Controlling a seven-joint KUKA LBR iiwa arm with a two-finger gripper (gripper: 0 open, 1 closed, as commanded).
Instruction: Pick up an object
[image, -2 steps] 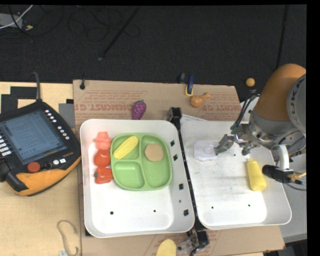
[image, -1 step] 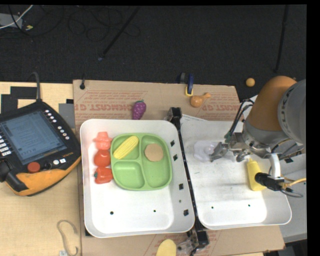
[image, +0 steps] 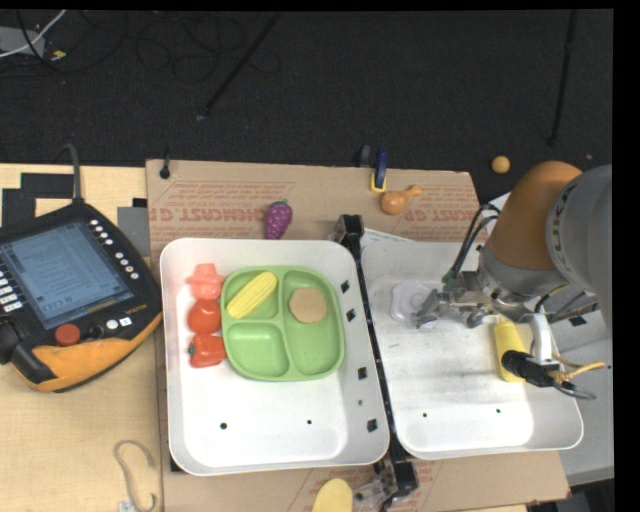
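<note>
The gripper (image: 437, 312) hangs low over the right bin (image: 480, 430), near its back left part. A pale, see-through object (image: 407, 299) lies in that bin just left of the gripper, very close to it. Whether they touch is unclear. In the left bin (image: 260, 435) sits a green divided plate (image: 268, 352) holding a yellow corn cob (image: 249, 293) and a round brown patty (image: 308, 305). Left of the plate lie a pink toy (image: 204, 281), a red tomato (image: 203, 318) and another red piece (image: 208, 350).
Purple grapes (image: 278, 218), an orange pear-shaped toy (image: 397, 199) and a small orange ball (image: 500, 164) lie on the cardboard behind the bins. A yellow item (image: 333, 494) rests by the front edge. A teach pendant (image: 70, 290) sits at the left.
</note>
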